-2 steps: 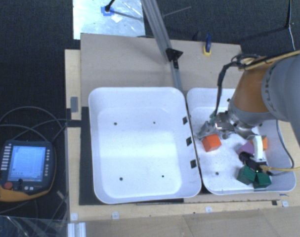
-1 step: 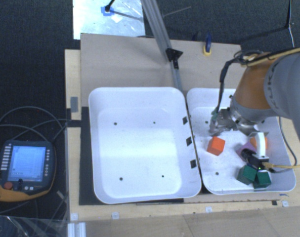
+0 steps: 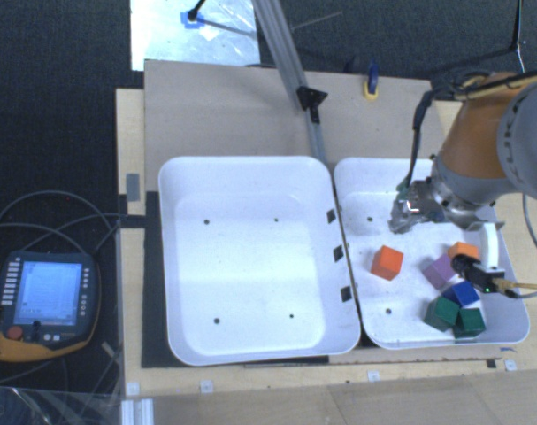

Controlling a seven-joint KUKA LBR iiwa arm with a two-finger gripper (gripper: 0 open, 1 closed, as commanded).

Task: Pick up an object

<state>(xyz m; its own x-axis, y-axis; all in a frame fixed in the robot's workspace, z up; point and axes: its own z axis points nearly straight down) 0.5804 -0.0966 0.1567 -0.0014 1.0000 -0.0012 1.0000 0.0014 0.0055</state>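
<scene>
orange cube (image 3: 387, 262) sits corner-on (no long axis); tool (image 3: 404, 217) above-right of it, grip state unclear.

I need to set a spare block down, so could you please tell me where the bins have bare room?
The left bin has a bare floor from wall to wall. In the right bin, floor is free beside the divider, left of the orange cube. Its lower right corner is crowded with the purple, blue and green blocks.
</scene>
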